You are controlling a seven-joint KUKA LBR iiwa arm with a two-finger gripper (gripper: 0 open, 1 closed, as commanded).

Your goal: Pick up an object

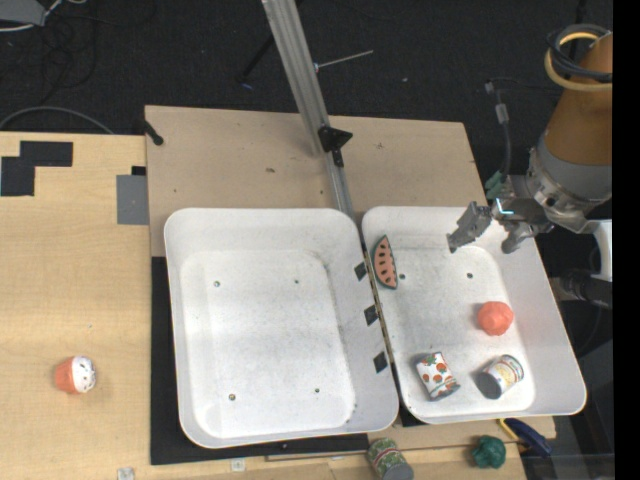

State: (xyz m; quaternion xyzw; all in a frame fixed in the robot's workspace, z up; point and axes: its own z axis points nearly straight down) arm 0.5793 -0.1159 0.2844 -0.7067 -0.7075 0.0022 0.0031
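— Two white bins sit side by side on the table (250, 158), yes? What lies in them?

— The right bin (560, 393) carries four things. A watermelon-slice toy (385, 263) rests against its left wall, just beside the divide between the bins. A red-orange ball (494, 317) lies toward the right side. Nearer the front edge sit a small white box with red spots (436, 375) and, just beside it to the right, a small can (499, 375) lying on its side. In the left bin (190, 233) I see only the bare white floor.

— And the hand?

— The hand (493, 228) hangs over the back right corner of the right bin, below the grey wrist and the orange band. Its two fingers (466, 231) are spread apart, with nothing between them. It is well apart from the ball and the other things.

— Anything outside the bins?

— A red and white ball (75, 375) lies on the pale wooden surface at far left. A green lump (488, 452) and a dark can-like thing (386, 458) sit at the front edge, just below the right bin. A metal rail (303, 78) slants down from the top toward the gap between the bins.
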